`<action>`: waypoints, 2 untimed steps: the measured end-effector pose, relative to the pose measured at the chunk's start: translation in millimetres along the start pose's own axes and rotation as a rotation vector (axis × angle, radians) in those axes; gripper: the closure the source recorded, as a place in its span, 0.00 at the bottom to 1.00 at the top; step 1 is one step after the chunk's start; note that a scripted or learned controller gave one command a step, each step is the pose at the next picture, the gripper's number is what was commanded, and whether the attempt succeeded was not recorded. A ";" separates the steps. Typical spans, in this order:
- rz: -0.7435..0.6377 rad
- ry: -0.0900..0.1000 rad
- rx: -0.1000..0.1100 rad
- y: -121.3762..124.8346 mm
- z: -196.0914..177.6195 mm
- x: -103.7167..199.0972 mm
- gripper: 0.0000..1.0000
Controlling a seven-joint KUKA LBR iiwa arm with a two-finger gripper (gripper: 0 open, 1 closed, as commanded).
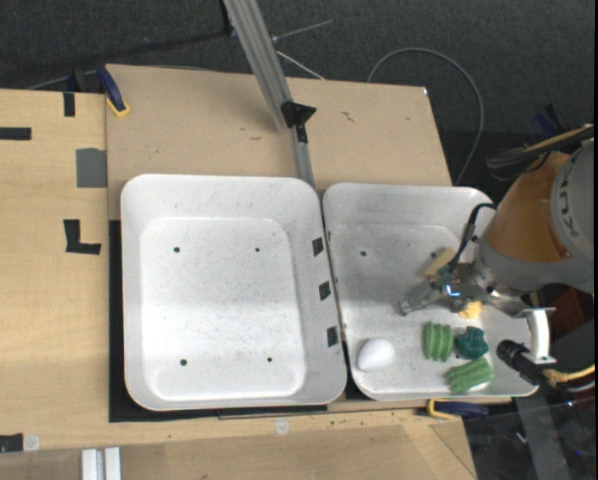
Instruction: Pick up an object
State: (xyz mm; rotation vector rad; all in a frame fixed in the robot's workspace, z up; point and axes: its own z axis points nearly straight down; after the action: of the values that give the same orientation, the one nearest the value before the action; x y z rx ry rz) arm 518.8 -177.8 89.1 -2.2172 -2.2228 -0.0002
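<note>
The arm (539,223) reaches in from the right edge of the frame, its orange band bright above the wrist, and the gripper (427,298) hangs low over the right bin (379,208), in that bin's middle-right part. Thin metal fingers (415,303) point left and slightly down across the bin floor; whether they are parted or closed cannot be told from up here, and nothing shows between them.

Below the gripper, in the lower right of the frame, sits a small cluster. A ribbed green piece (437,341) stands just under the fingertips, close but apart from them. Just right of it is a darker teal lump (471,345), rounded and knobbly. Lower still, near the bin's bottom rim, lies a second green piece (469,375), ridged and tilted. A small yellow bit (471,311) peeks out just beneath the wrist, right above the teal lump. Off to the left, a smooth white ball (376,354) rests by itself near the bin's lower left corner, well apart from the fingers.

Both bins are shallow white plastic with rounded corners, their floors speckled and scuffed grey. The left bin (219,288) sits touching its neighbour along the centre. Underneath is a pale wooden bench (39,218), and a grey metal pole (264,53) slants down from the top of the frame.
</note>
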 end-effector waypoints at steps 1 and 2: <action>-0.001 0.001 0.000 -0.1 -10.2 0.6 1.00; 0.001 -0.003 -0.006 9.7 -68.6 0.9 1.00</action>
State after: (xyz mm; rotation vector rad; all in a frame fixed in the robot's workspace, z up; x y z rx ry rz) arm 528.6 -177.0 157.7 -2.2222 -2.2265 -0.0028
